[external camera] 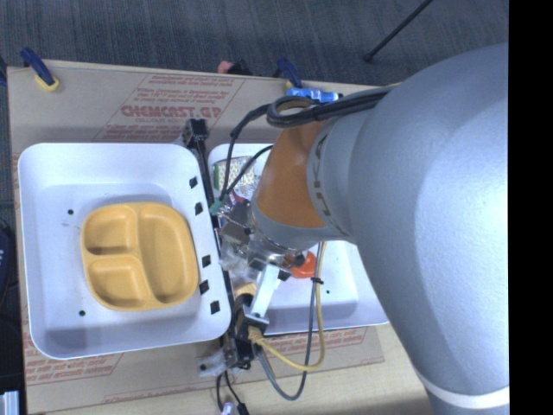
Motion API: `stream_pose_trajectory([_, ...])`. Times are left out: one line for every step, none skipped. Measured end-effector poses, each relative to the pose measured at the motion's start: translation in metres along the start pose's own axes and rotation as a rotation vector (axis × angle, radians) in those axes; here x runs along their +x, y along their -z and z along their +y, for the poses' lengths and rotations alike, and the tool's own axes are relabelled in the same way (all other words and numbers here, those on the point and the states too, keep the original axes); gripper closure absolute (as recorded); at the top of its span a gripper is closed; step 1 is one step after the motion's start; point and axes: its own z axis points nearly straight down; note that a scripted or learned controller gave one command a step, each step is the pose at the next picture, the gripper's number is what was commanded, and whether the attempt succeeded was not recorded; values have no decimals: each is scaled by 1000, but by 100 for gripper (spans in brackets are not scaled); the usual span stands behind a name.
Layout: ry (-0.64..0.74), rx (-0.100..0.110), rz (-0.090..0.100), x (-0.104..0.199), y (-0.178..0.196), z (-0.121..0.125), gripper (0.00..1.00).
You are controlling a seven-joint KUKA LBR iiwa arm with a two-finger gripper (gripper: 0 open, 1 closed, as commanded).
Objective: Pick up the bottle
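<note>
Hangs low over the left part of the right bin (pixel 346 314), pincer (pixel 239 247) state not possible to tell, hiding the bottle (pixel 302 266) except an orange end beside the wrist, long axis unreadable.

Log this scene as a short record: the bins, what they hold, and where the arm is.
left bin: holds a yellow three-compartment tray
right bin: largely covered by the arm
arm: reaches in from the right, over the right bin
small orange thing: beside the wrist, too hidden to name
</note>
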Motion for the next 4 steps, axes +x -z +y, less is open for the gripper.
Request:
stream_pose_trajectory([629,-3,0,28,64,-15,100])
stream_pose_trajectory([817,-1,-1,-14,59,8,100])
stream_pose_trajectory([852,0,-1,48,0,-27,100])
stream_pose_trajectory([974,-4,-1,-15,26,9,100])
